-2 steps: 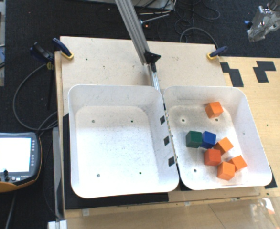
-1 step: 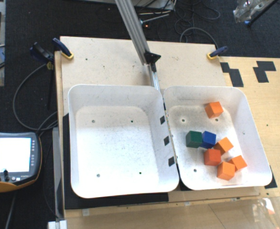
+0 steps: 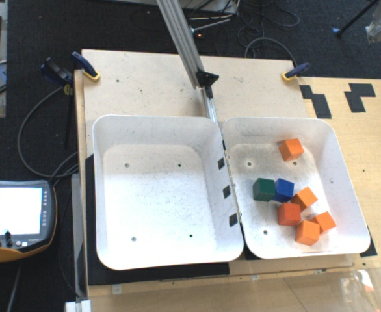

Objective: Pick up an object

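Two white bins sit side by side on the pale tabletop [image 3: 145, 83]. The left bin [image 3: 97, 174] has only small dark specks on its floor. All the blocks are in the right bin [image 3: 348, 174].

One orange block [image 3: 292, 149] sits alone in the right bin, up toward 12 o'clock and well apart from the rest. The other blocks crowd together lower down, from the middle toward 5 o'clock. A green block [image 3: 264, 190] and a blue block [image 3: 284, 188] touch each other, with the green one on the 9 o'clock side. Just at 4 o'clock from the blue one is a tilted orange block [image 3: 305, 197]. Below the blue one is a darker red-orange block [image 3: 289, 214]. Two more orange blocks sit nearest the corner at 5 o'clock: one [image 3: 325, 221] close to the bin's wall, and one [image 3: 307, 233] just beside it at 7 o'clock from it.

I cannot tell whether the claw is spread or pressed together.

A long grey metal pole [image 3: 177, 31] slants down from 12 o'clock to the spot where the two bins meet. A blue and yellow clamp [image 3: 86, 67] grips the tabletop's corner at 11 o'clock, and another clamp [image 3: 296, 71] grips it at 1 o'clock. Off the tabletop at 8 o'clock lies a hand controller [image 3: 18, 220] with a bright white screen. Black cables [image 3: 268, 25] curl on the dark floor at 12 o'clock.
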### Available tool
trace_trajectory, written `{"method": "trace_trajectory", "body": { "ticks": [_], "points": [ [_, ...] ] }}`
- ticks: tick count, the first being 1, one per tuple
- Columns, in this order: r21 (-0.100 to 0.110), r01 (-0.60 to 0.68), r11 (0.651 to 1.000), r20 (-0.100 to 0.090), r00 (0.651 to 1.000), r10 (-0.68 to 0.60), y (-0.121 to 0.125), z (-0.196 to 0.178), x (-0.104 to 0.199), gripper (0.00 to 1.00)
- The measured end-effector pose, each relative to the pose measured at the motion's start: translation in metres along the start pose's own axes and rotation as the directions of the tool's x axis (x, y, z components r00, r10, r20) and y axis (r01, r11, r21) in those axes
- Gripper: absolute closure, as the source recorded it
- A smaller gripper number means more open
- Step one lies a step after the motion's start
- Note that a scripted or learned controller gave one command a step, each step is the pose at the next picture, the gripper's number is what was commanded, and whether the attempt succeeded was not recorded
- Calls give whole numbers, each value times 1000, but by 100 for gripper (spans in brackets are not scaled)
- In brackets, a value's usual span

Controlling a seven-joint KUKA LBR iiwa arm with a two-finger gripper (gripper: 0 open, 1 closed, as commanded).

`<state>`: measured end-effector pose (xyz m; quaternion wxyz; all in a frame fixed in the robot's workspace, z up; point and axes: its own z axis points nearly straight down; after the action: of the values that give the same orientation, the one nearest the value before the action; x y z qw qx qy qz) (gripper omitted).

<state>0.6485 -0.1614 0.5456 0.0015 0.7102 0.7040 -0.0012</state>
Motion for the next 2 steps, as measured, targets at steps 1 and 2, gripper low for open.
{"method": "trace_trajectory", "body": {
  "ticks": [1, 2],
  "points": [
    [1, 1, 1000, -1, 1000, -1, -21, 0, -59, 100],
    [-3, 12, 1000, -1, 1000, -12, -19, -10, -54, 100]
  ]
}}
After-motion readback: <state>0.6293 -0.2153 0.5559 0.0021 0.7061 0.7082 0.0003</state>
